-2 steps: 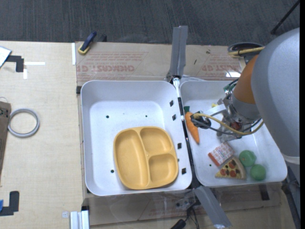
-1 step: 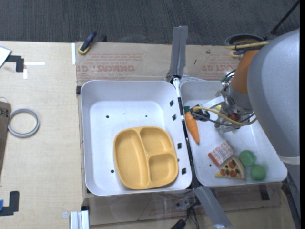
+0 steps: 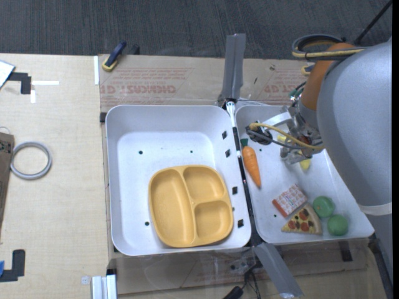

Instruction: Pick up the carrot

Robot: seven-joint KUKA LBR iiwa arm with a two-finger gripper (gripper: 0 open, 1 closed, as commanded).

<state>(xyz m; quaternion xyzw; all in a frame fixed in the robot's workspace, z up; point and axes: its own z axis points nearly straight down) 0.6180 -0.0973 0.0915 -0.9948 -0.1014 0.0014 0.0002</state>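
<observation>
Looking down, I see the carrot (image 3: 251, 166) lying in the right bin (image 3: 268, 229), hard against the wall it shares with the left bin (image 3: 124, 167), its green top toward the back. The gripper (image 3: 296, 156) hangs near it, to the right; I cannot tell its state. My worry is that wall: it could block one side of the grasp, and the tapered carrot may roll away.

Dark carpet floor (image 3: 156, 11), pale wooden bench (image 3: 50, 229), cardboard sheet (image 3: 162, 80), tape roll (image 3: 28, 161)
</observation>
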